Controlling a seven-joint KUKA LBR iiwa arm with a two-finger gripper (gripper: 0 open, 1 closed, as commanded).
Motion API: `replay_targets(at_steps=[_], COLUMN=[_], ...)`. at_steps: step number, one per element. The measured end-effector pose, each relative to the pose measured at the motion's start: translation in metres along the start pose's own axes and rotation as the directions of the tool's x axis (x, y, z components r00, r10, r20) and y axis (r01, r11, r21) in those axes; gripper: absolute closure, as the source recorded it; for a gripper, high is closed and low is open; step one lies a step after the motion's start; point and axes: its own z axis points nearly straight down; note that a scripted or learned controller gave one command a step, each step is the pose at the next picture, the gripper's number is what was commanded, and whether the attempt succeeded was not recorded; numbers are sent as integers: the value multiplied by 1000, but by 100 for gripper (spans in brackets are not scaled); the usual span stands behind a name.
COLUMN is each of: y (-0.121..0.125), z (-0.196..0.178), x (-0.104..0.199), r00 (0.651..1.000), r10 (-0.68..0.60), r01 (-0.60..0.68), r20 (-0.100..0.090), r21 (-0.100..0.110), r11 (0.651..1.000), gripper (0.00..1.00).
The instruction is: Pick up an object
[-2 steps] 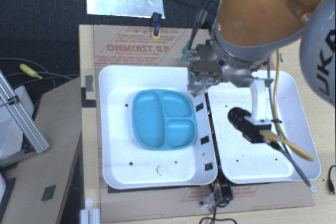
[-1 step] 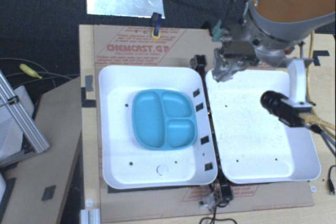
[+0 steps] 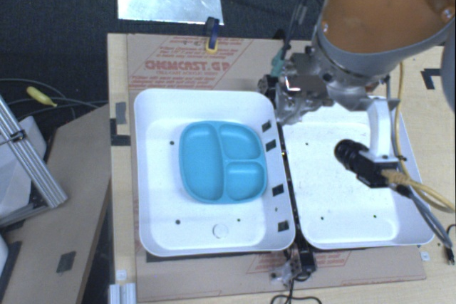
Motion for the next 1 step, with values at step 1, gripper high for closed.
replay_targets(at_steps=[1], y=[21], z=[33], x=[-43], r00=[1000], r10=[7], r01=[-7], r20=[2], r21=[-1], r11=[1000], gripper=[100])
